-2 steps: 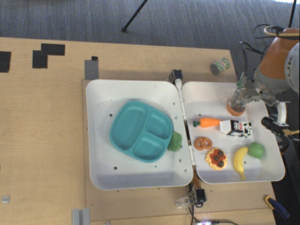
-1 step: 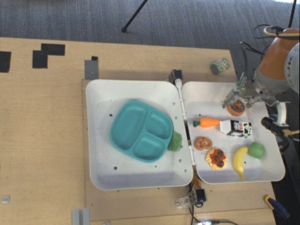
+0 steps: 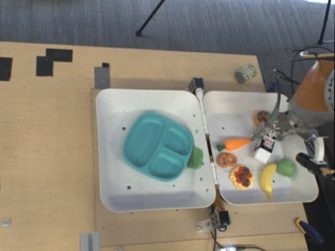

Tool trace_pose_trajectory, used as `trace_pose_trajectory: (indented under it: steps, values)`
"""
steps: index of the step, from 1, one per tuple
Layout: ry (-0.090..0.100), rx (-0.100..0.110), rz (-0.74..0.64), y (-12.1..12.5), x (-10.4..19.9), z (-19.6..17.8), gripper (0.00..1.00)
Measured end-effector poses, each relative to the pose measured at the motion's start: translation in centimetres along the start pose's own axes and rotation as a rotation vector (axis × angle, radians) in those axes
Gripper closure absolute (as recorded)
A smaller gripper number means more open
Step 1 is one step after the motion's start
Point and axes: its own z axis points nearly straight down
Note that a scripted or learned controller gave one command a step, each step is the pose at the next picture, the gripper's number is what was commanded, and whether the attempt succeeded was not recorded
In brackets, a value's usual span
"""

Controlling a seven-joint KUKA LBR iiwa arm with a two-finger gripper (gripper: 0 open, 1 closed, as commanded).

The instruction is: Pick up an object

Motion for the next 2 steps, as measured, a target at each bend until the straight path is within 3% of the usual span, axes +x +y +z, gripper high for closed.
trace_pose_trajectory:
  steps: [1, 2]
  values:
    - [-0.004, -0.008, 0.000, 0.3, -0.1, -1.2, 1.00]
    - [-0.003, -0.002, -0.001, 4.4, 3.2, -9.6, 1.00]
